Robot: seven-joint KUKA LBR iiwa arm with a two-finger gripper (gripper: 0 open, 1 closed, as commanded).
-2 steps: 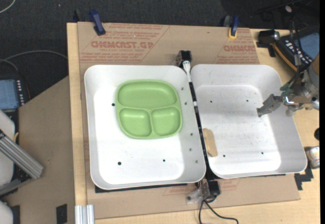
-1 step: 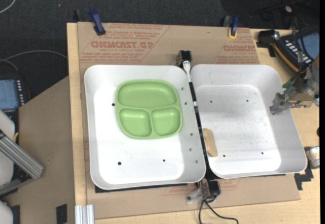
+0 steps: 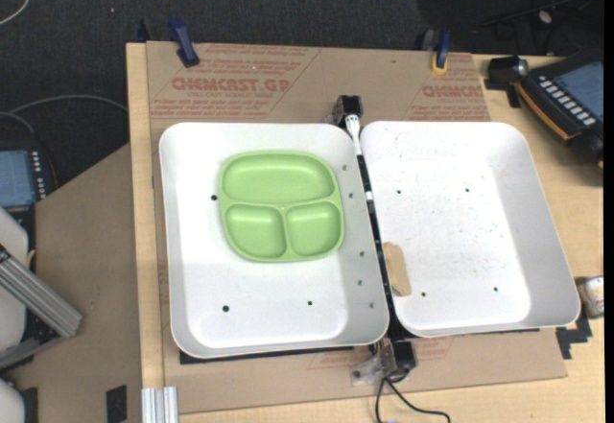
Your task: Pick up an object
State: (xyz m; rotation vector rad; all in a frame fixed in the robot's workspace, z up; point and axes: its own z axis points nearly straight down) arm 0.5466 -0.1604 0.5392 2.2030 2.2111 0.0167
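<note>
A light green plate (image 3: pixel 281 206) with three compartments lies flat in the left white bin (image 3: pixel 201 306), toward its upper middle. Its large compartment faces the far side and the two smaller ones face the near side. The right white bin (image 3: pixel 480 220) has only small dark specks on its floor.
A strip of tan tape (image 3: pixel 396 269) sits on the seam where the two bins meet. Both bins rest on a brown board (image 3: pixel 288 76) held by blue and yellow clamps at the far edge. A handheld controller (image 3: pixel 566 95) lies at the far right.
</note>
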